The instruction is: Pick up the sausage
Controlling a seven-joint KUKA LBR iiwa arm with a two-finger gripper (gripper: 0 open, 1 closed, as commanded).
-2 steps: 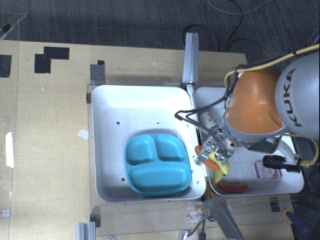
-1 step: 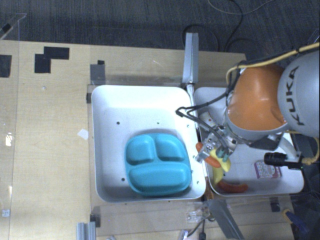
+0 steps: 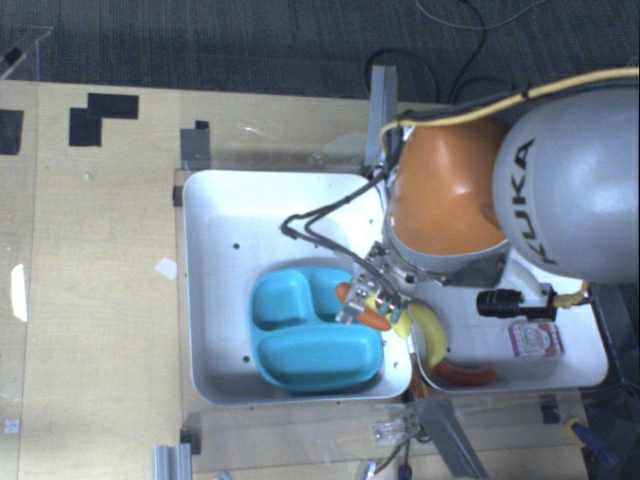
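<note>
While the arm (image 3: pixel 520 188) reaches in from the right, its claw (image 3: pixel 368 298) sits low over the right edge of the blue tray (image 3: pixel 305 333) in the left bin (image 3: pixel 215 268); can't tell if it's open or closed, too cluttered & partly hidden by the wrist. An orange carrot-like item (image 3: pixel 372 319) lies just under/beside the claw, touching the tray's right rim. Banana (image 3: pixel 430 333) is just right of that, at the divide btw the bins, curving down into the right bin (image 3: pixel 590 363). Sausage (image 3: pixel 467 375), reddish, lies in the right bin at its near-left corner, just below the banana, apart from the claw. Small pink packet (image 3: pixel 534 340) is further right in the same bin. Black cable (image 3: pixel 320 223) loops over the left bin's upper part.
</note>
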